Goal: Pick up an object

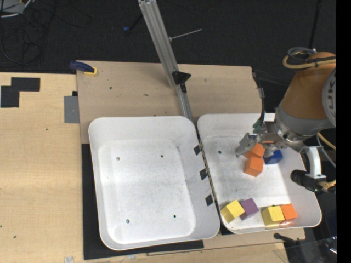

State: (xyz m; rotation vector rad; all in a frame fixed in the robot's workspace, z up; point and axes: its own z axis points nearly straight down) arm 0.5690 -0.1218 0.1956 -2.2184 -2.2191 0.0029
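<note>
Arm: the grey arm with an orange band [307,89] reaches in from the right and hangs over the upper middle of the right bin.
Tool: the two-finger tool [253,142] sits low over the right bin, its metal fingers pointing down and left; an orange block [255,151] lies right at the fingertips, but whether the fingers are closed on it or merely beside it cannot be told.
Right bin: the shallow white plastic bin [230,130] holds all the blocks.
Blocks near the tool: two orange foam blocks sit together, the upper one at the fingertips and the lower orange block [253,166] touching it just below; a small blue block [273,156] lies just to their right, partly under the wrist.
Blocks at the front edge: a yellow cube [232,210] and a purple cube [249,207] touch each other; well to their right a second yellow cube [272,215] sits against a small orange cube [288,212].
Left bin: the larger shallow white bin [109,130] stands beside the right one, their rims meeting.
Counter: the light wooden counter [137,89] carries both bins, with a slanted aluminium rail [162,43] rising behind them.
</note>
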